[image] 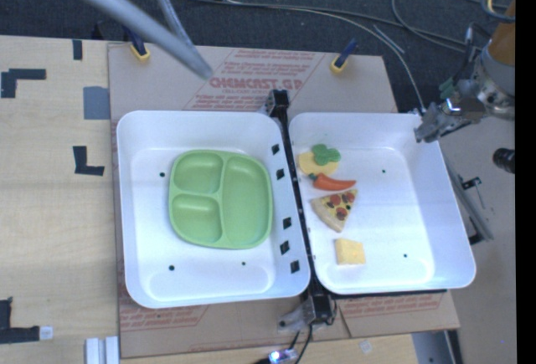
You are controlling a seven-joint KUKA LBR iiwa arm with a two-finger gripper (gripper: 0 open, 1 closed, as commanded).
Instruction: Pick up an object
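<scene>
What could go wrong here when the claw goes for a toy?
The pizza slice, carrot and yellow-green toy lie close together, so a grasp may nudge or catch a neighbour. They also lie near the right bin's inner wall, which could block the claw.

green plate (222,198) in left bin (134,187); toy foods (pizza slice (335,208)) in right bin (435,220).

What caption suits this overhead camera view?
Gripper at the right bin's edge, toy food inside; green plate in the left bin.
</scene>
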